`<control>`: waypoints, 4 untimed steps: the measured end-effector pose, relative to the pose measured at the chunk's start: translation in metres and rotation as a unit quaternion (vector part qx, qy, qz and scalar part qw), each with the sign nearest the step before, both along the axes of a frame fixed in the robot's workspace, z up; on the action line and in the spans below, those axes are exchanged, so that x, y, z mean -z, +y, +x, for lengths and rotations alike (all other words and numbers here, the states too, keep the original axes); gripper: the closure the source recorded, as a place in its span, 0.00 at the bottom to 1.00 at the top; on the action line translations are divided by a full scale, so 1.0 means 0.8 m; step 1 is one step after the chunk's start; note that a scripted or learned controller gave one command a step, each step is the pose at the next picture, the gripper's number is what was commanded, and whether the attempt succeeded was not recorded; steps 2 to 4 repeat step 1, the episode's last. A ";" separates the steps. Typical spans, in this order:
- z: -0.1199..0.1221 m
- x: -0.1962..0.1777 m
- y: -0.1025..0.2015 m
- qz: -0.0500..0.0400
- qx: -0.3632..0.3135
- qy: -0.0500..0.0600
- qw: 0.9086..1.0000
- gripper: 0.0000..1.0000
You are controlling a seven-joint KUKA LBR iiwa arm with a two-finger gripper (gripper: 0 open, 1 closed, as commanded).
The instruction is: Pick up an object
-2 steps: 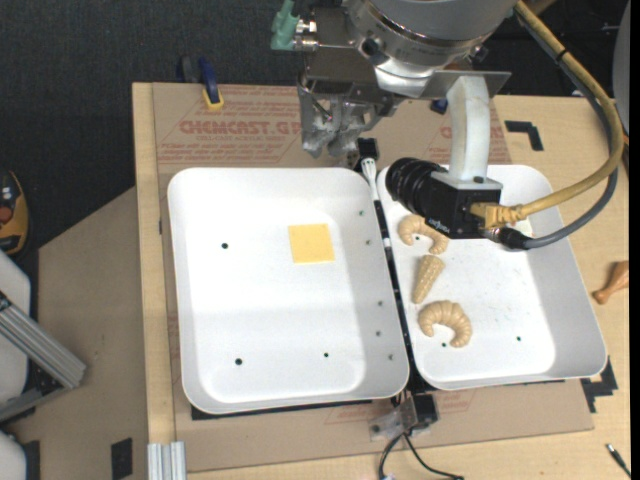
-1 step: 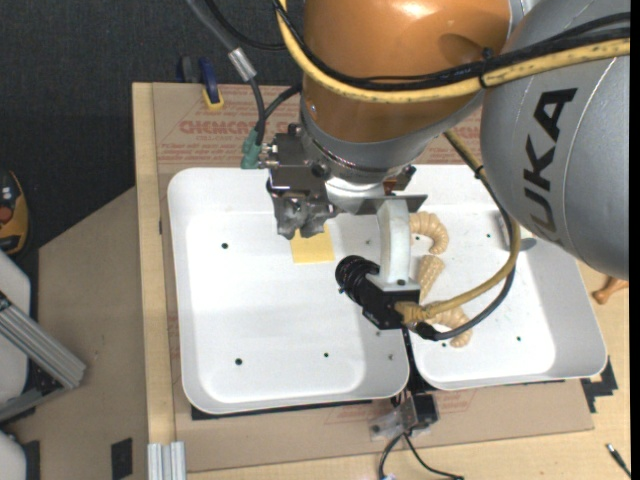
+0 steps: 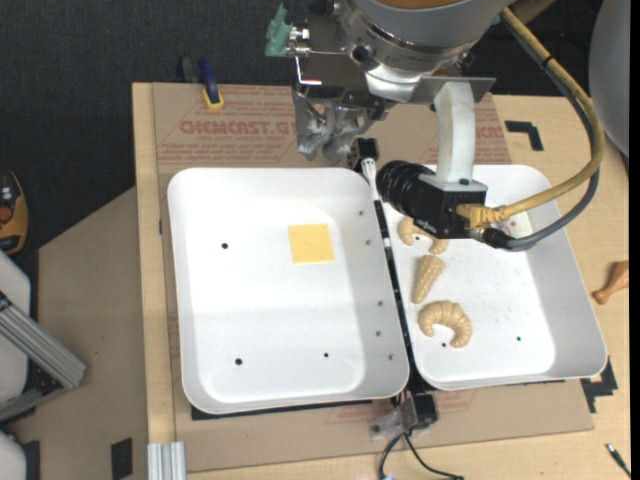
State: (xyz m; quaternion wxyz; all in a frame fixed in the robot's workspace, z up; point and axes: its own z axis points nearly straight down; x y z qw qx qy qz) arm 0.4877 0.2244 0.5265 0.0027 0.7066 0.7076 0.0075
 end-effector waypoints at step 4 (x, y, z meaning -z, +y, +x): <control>-0.013 0.177 0.000 -0.007 0.001 0.015 1.000 1.00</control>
